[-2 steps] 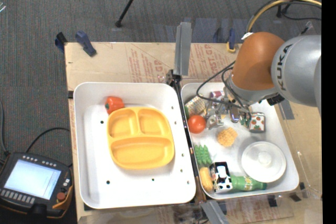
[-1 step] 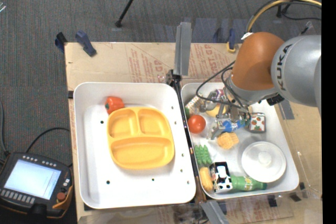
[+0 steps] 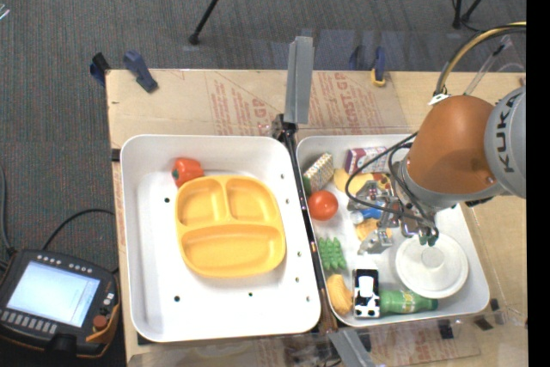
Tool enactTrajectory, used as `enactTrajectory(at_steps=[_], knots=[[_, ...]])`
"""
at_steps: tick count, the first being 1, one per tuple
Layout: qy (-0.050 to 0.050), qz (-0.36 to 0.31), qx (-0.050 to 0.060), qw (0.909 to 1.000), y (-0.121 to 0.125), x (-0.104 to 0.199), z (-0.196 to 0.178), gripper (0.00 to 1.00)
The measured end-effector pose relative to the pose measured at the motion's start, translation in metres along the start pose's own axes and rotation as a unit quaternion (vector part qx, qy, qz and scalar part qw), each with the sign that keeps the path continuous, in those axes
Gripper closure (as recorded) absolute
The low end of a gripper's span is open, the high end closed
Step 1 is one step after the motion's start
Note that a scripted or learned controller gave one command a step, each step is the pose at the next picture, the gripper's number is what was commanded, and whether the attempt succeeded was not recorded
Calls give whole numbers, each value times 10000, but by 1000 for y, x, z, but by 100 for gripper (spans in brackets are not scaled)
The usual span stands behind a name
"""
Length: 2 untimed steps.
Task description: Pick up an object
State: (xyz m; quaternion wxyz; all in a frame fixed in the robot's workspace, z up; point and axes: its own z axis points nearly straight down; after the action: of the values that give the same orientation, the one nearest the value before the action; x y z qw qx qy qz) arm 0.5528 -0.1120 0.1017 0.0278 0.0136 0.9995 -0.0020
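Tool was seen low inside right bin, mid-bin amid clutter; whether it gripped anything could not be told. Candidate objects lay close: tomato near left wall, white bowl toward front-right corner. Single isolated item judged best targeted; tomato advised, descent kept vertical.

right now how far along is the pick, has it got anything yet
Done: the arm is over the right bin, with the gripper low among the clutter beside the white bowl. In hand: nothing visibly gripped; its fingers are hard to make out. Left: grasp and lift an item. The yellow tray sits in the left bin.
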Motion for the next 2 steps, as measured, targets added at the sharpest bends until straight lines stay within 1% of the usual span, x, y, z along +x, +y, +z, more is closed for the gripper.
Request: enactTrajectory(at_steps=[1, 2], knots=[[205, -219, -1, 9995, 17, -25, 12, 0], [270, -506, -39, 9983, -7, 40, 12, 0]])
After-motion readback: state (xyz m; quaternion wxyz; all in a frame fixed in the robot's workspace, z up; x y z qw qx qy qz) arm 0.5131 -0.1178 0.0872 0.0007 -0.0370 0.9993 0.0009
